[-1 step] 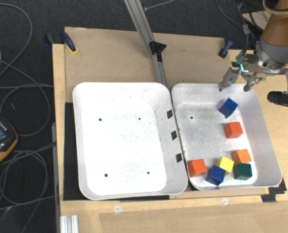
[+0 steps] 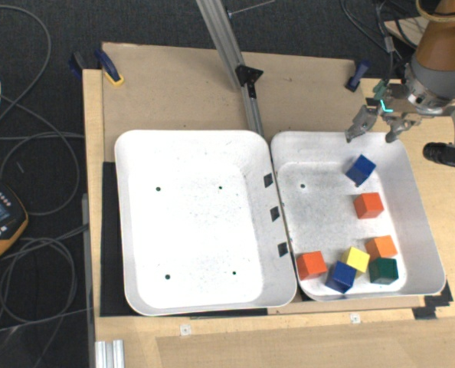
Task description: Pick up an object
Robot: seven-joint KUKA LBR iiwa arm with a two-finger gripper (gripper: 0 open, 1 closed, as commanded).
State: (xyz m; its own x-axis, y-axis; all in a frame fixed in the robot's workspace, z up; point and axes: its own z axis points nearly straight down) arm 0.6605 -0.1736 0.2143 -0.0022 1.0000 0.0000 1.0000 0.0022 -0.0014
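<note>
From above, the pale wooden tabletop (image 2: 212,60) carries two shallow white bins with rounded corners and a matte, faintly speckled floor. The left bin (image 2: 135,205) fills the frame's middle; the right bin (image 2: 419,205) sits just beside it at centre right, three small black clips along their shared edge.

At the upper right, the pincer (image 2: 374,130) hangs over the right bin's far rim, its two dark metal fingers spread wide apart with nothing between them. Above it the arm shows a smooth orange band and a grey wrist.

All the small, hard-edged cubes lie in the right bin. A blue block (image 2: 360,169), tilted on a corner, sits nearest the pincer, just below it. An orange-red block (image 2: 368,205) lies below that. Along the lower edge cluster an orange block (image 2: 312,264), a dark blue block (image 2: 340,276), a yellow block (image 2: 357,259), another orange block (image 2: 381,245) and a dark green block (image 2: 383,270), the last four touching or nearly so.

A grey metal rail (image 2: 224,37) slants down from the top centre. Black cables (image 2: 28,167) loop over dark carpet on the left.
</note>
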